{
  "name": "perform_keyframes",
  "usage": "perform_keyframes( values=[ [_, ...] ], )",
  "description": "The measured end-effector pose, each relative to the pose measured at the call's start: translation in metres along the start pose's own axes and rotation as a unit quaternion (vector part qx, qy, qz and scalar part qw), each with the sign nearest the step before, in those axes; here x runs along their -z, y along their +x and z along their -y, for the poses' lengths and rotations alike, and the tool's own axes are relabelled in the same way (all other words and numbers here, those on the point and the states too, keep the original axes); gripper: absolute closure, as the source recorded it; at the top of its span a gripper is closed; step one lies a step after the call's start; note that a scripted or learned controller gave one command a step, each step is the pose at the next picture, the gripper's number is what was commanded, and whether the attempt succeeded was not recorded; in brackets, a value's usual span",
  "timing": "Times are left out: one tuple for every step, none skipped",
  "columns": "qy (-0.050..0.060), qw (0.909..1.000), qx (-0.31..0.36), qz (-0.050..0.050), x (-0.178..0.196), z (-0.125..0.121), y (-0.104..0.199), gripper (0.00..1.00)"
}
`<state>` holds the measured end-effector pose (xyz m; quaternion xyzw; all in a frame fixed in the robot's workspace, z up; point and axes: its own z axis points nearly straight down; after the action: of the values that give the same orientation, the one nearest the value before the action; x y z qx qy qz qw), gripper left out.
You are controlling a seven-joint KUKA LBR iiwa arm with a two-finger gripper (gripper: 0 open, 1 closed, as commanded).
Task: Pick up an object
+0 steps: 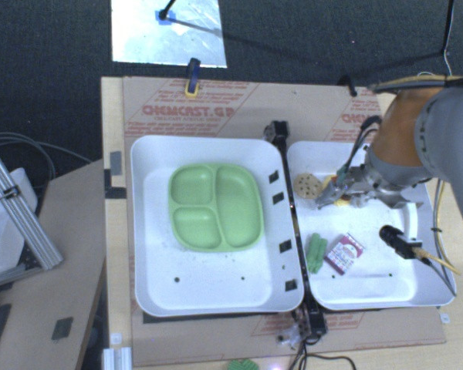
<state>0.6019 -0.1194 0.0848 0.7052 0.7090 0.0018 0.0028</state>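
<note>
- Two shallow white bins sit side by side on the desk, touching along their inner walls: the left bin and the right bin.
- One green divided plate lies flat in the middle of the left bin, with three compartments facing up.
- The grey arm reaches in from the right, its orange band above the back wall of the right bin.
- The tool is low in the back left part of the right bin. I cannot tell whether it is apart or together, or whether anything sits in it. A bit of yellow shows close by it, too small to identify.
- A round tan disc with small holes lies on the floor of the right bin, just beside the tool on its left and near the wall shared with the left bin.
- A green piece lies nearer the front of the right bin, close to that same wall.
- A small pink and maroon packet lies just to the right of the green piece, tilted on the bin floor, apart from the tool.
</note>
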Motion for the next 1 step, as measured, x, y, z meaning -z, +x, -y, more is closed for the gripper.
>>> perform_keyframes(
  values=[
    [-0.001, 1.0000, 0.000, 0.000, 0.0009, -0.0572, 0.0037, 0.00]
  ],
)
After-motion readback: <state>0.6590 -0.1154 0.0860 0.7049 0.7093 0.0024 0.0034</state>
